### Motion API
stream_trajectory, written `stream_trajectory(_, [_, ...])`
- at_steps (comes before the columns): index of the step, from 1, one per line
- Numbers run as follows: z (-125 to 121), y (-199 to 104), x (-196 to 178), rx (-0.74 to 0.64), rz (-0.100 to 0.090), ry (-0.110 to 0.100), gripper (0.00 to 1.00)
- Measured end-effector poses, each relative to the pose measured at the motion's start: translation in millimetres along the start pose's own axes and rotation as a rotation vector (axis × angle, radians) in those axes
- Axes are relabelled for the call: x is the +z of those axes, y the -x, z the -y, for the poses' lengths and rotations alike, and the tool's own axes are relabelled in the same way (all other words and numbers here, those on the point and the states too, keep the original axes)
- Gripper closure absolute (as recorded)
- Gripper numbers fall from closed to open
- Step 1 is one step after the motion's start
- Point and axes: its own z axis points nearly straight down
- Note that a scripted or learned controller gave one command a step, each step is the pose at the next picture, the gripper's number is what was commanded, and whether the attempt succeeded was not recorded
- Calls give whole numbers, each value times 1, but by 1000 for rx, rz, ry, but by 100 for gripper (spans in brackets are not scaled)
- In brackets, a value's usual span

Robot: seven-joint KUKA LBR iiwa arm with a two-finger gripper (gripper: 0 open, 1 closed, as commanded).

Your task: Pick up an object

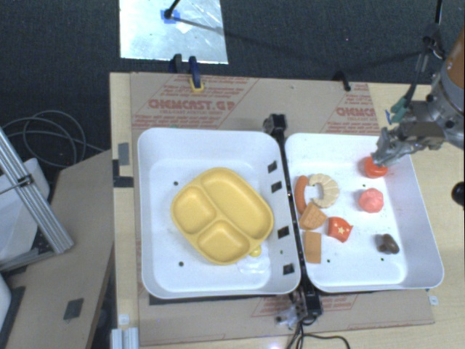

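**Ann:** Camera view has the gripper low over the right bin, up at its far right corner, directly above an orange-red piece.

**Ben:** Is it gripping that piece?

**Ann:** Can't tell. The fingertips overlap the piece's top edge, but whether they're apart or pressed together isn't readable from up here.

**Ben:** What else is in that bin?

**Ann:** A pink lump just below the orange-red piece, a dark brown bit nearer the front edge. Toward the left wall, a sausage beside a pale ring-shaped piece, a tan wedge, a red piece with a yellow mark, and an orange block.

**Ben:** And the left bin?

**Ann:** A yellow divided plate lies flat in its middle, tilted diagonally.
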Motion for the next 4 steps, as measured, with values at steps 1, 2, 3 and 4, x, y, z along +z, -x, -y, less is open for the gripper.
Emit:
stream_trajectory(1, [5,36,-113,12,1,8,100])
stream_trajectory(2, [5,34,-118,3,1,0,100])
stream_trajectory(3, [4,34,-129,-1,1,3,100])
stream_trajectory(4, [4,35,-140,-5,2,7,100])
